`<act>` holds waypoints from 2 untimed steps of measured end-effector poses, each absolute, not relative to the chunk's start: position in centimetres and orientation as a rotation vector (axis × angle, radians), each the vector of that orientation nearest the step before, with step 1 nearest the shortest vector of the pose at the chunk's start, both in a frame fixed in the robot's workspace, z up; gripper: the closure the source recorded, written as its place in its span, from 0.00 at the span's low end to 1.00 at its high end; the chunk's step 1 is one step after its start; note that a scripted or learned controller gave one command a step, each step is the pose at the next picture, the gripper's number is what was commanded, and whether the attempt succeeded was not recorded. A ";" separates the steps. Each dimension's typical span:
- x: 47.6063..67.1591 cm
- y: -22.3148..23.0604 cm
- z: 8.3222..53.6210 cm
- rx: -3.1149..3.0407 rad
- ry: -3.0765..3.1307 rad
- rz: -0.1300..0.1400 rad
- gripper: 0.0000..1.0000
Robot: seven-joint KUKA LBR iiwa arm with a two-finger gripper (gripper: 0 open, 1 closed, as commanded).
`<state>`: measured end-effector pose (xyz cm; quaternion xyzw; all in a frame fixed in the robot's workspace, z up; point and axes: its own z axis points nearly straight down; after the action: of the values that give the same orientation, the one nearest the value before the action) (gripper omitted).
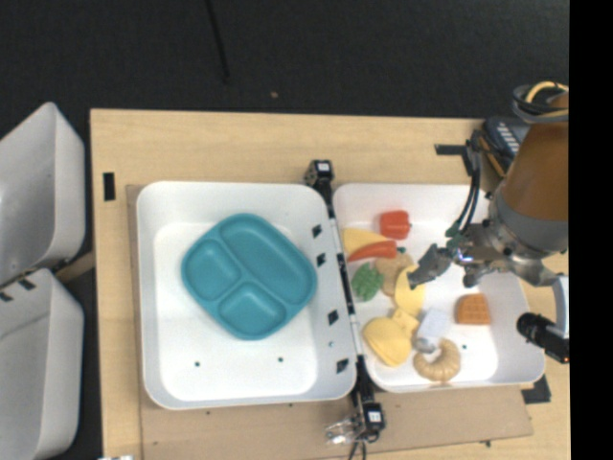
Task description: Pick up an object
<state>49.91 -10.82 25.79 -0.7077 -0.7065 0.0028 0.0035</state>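
wooden bench (115,151) on dark floor, two white bins. right bin (436,199) holds toy foods; gripper (426,266) hovers above a pale yellow piece (409,300); finger state cannot be told.

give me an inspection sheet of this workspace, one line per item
surface: wooden bench bearing two white bins side by side, left bin and right bin
job's things: toy foods heaped in the right bin: red block, green piece, yellow piece, orange waffle, tan ring
clutter: teal divided plate lying flat in the left bin
grippers: gripper low over the toy pile in the right bin; nothing seen between its fingers
cables: dark cable running down beside the arm; thin dark line across the floor above the bench
surroundings: dark floor; white boxes at the left edge
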 end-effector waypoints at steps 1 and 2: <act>50.1 -10.8 26.2 -2.220 -2.224 0.000 0.00; 49.5 -10.4 21.6 -2.221 -2.220 0.003 0.00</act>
<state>49.52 -10.45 21.65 -0.7072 -0.7070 0.0011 0.0008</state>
